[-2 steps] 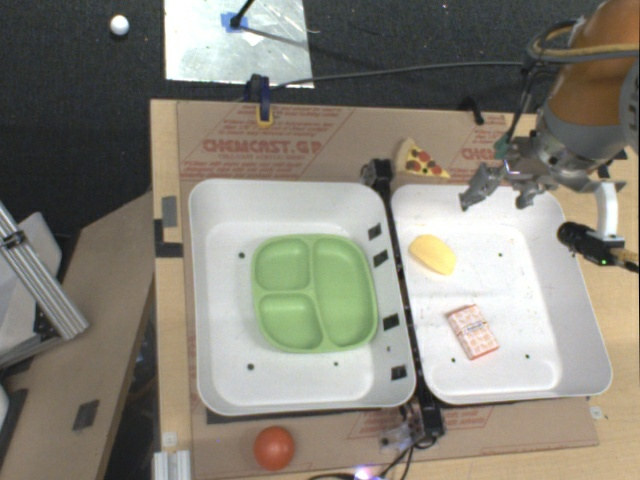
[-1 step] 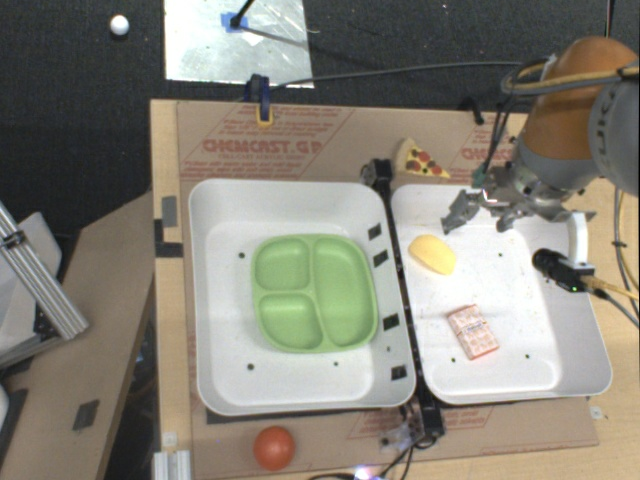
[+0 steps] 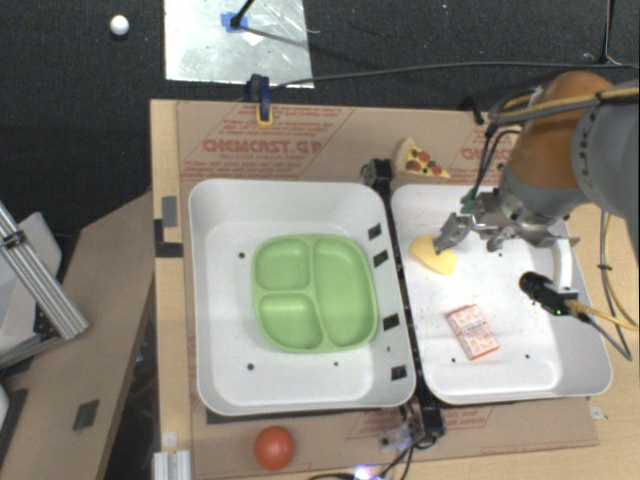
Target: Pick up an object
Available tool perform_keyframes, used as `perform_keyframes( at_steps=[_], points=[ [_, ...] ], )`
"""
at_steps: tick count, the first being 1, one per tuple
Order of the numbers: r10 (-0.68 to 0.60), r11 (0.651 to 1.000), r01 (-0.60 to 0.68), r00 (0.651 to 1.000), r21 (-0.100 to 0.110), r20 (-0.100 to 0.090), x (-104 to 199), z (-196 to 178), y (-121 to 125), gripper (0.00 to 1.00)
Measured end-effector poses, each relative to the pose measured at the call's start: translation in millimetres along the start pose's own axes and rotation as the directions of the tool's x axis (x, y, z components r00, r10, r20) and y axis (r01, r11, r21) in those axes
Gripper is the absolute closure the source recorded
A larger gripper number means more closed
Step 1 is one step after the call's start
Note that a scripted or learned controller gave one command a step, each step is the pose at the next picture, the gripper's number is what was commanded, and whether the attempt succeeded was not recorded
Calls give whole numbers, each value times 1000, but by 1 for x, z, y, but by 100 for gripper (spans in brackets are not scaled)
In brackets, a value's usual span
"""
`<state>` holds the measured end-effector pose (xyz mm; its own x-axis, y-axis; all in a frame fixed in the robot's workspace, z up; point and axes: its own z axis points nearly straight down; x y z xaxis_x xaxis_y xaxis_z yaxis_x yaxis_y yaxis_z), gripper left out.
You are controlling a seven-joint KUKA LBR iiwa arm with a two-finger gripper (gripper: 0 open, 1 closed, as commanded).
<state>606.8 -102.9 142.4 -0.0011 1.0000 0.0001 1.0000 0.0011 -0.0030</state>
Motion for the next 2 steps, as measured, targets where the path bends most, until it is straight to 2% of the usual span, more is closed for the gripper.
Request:
perform_keyframes(
  at_steps=[1,2],
  points=[
    [0,1000,0,1000,0,-1,1,52,0,0],
    [0,1000,0,1000,-7,0,0,38,2,100]
  ],
)
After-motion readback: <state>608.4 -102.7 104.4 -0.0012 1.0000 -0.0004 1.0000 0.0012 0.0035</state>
